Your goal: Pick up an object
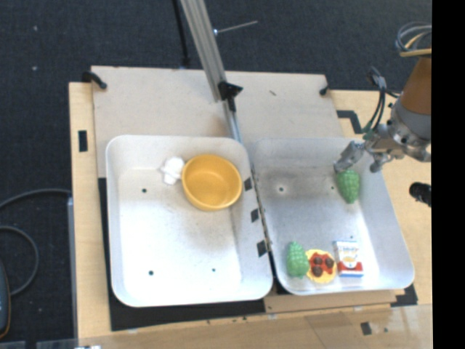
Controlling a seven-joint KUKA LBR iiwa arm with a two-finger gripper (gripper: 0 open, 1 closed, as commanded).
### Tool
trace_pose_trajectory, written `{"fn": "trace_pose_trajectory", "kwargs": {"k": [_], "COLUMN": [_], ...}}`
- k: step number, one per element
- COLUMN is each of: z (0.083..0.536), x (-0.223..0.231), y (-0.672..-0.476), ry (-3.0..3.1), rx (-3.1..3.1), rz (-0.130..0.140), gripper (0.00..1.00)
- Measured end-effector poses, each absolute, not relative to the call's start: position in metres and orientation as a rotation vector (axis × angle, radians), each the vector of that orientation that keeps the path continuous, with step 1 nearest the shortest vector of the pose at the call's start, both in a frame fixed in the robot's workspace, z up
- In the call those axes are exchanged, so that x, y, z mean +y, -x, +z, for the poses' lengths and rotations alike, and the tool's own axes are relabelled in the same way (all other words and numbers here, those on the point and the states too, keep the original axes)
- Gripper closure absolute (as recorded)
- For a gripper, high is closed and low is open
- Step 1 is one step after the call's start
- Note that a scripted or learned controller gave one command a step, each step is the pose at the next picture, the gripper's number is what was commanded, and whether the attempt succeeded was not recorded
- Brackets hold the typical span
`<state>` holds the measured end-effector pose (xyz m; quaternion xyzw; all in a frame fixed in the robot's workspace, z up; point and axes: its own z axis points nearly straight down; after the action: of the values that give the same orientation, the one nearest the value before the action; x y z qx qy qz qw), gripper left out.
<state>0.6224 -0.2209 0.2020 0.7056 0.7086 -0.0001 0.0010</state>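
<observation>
Down front in the right bin (396, 257) sit small toys (322, 262) — but the hand (361, 155), fingers spread, hovers touching a green object (349, 185) near the far wall. Grasp step, I'd say — next: lower, close.

Even, fairly bright overhead light, soft faint shadows, slight overall blur, no harsh glare.

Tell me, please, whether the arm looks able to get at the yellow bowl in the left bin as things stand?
Probably yes. The yellow bowl sits open from above, with just a small white object beside it. The gripper hovers over the right bin, near a green object.
</observation>
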Motion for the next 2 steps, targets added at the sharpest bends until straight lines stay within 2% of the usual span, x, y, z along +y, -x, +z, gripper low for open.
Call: {"fn": "trace_pose_trajectory", "kwargs": {"k": [1, 2], "z": [0.202, 0.15], "x": [-0.221, -0.214], "y": [-0.622, -0.626], "ry": [-2.214, -2.218], "rx": [2.225, 2.226], "rz": [-0.002, -0.006], "gripper": [0.0, 0.0]}}
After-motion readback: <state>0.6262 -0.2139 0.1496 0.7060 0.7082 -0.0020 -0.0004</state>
